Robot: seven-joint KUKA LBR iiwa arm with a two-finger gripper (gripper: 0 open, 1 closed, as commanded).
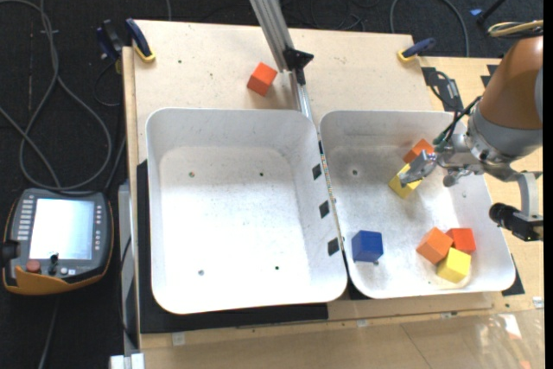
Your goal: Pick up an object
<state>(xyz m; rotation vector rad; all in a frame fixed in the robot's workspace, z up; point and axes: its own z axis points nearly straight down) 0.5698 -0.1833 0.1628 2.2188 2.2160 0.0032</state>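
Note:
My gripper [429, 163] reaches in from the right over the upper middle of the right bin [363, 134]. A small orange block [420, 150] shows right at its tip, and a yellow block [403, 183] sits just below and left of the tip. Both blocks are partly covered by the gripper body, and I cannot make out whether either one is gripped. In the bin's front part lie a blue cube [367, 245], an orange cube [434, 245], a red-orange cube [463, 238] and a yellow cube [454, 265].
The left bin [173, 134] stands beside the right one with a shared wall between them. An orange cube [261, 79] sits on the bench behind the left bin. A slanted metal pole [263, 4] rises behind the bins. A pendant [56, 238] lies at far left.

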